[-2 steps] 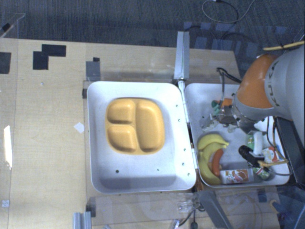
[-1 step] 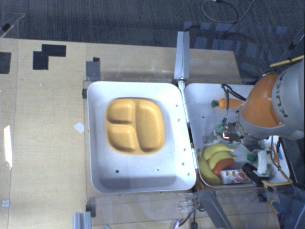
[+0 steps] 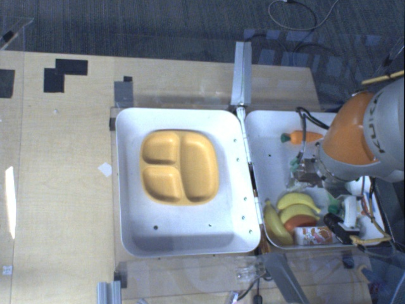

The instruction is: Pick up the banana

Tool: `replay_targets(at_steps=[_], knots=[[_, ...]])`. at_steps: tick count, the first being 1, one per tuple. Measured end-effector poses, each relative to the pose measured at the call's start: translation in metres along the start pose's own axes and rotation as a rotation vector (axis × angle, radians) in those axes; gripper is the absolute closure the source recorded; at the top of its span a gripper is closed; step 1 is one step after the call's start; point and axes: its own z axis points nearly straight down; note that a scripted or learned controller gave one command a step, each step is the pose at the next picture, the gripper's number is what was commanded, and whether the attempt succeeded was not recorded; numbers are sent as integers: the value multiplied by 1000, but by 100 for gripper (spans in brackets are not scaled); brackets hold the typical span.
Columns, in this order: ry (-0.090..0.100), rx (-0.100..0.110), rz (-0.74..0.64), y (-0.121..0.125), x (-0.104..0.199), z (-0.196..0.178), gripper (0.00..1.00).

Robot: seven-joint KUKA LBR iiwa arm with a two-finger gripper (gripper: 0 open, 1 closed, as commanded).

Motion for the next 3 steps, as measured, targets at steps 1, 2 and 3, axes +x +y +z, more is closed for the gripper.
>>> replay_targets(at_steps=[1, 2, 3], knots=[[0, 2, 0, -1, 0, 1, 0], [-2, 11, -183, 10, 7, 13, 0], [-2, 5, -93, -33, -2, 11, 0]])
